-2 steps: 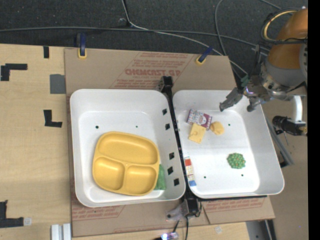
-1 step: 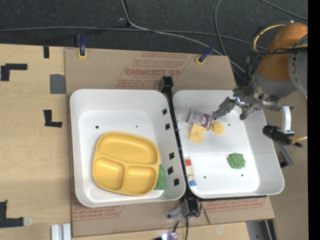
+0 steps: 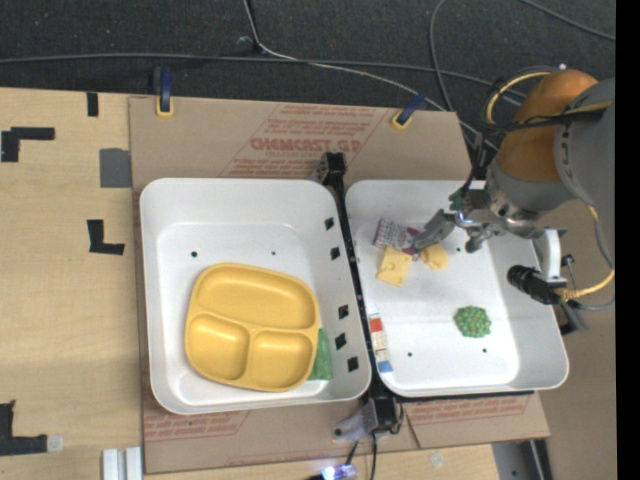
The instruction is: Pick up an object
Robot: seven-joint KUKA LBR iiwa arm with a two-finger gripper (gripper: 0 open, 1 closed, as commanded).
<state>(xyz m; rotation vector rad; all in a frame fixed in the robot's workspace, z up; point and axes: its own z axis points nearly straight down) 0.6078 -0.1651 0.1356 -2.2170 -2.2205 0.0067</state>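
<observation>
My gripper [image 3: 456, 236] hangs over the upper middle of the right bin [image 3: 530, 368], with the fingers apart and nothing between them. A small yellow chunk [image 3: 436, 258] lies just below its left finger [image 3: 433, 232]. A larger yellow wedge [image 3: 393, 267] sits a little further left. A crumpled purple-and-grey wrapper [image 3: 394, 234] lies to the left of the gripper. A green knobbly ball [image 3: 473, 320] rests lower in the same bin, apart from the gripper.
A red-and-white stick [image 3: 377, 336] lies along the right bin's left wall. The left bin [image 3: 165, 208] holds a yellow divided tray [image 3: 252, 325] with a green item [image 3: 321, 356] at its right edge. The arm's cable and bracket [image 3: 540, 278] hang over the right rim.
</observation>
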